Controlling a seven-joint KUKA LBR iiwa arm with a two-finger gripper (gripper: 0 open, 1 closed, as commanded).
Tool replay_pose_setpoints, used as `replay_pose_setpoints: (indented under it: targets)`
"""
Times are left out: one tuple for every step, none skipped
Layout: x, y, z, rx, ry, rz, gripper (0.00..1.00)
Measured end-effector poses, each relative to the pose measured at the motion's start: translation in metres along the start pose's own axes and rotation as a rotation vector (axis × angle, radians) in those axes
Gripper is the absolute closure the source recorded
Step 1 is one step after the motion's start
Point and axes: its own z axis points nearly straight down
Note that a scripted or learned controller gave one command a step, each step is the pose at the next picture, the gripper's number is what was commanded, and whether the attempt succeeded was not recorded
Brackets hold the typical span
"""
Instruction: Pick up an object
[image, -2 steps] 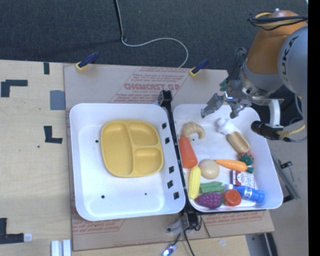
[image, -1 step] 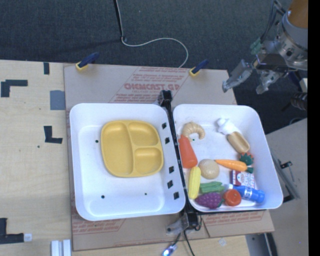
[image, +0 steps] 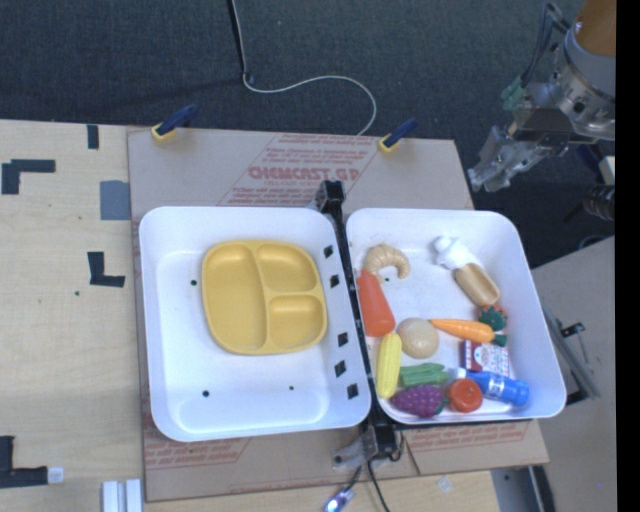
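Broad cardboard sheet (image: 300, 170) under everything, pinned at its back edge by two clamps (image: 175, 120), presumably against sliding. On it, left bin (image: 170, 300) and right bin (image: 520, 260), touching along the middle. In the left bin, a yellow divided plate (image: 265, 297), flat and alone. Arm (image: 580, 70) high at the upper right, outside the bins, likely parked clear of the camera's sight. Gripper (image: 495, 165) above bare bench; clenched or released, impossible to tell; nothing seen in its grasp. Candidates crowded in the right bin: red pepper (image: 375, 303), corn (image: 388, 365), carrot (image: 462, 327), grapes (image: 418, 401).

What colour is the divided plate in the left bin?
Yellow: the divided plate shows plainly in the camera view, lying in the left bin.
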Motion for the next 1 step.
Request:
replay_pose_setpoints:
  targets:
    - [-0.0670, -0.0588, -0.0458, -0.003, 0.000, 0.008, 1.00]
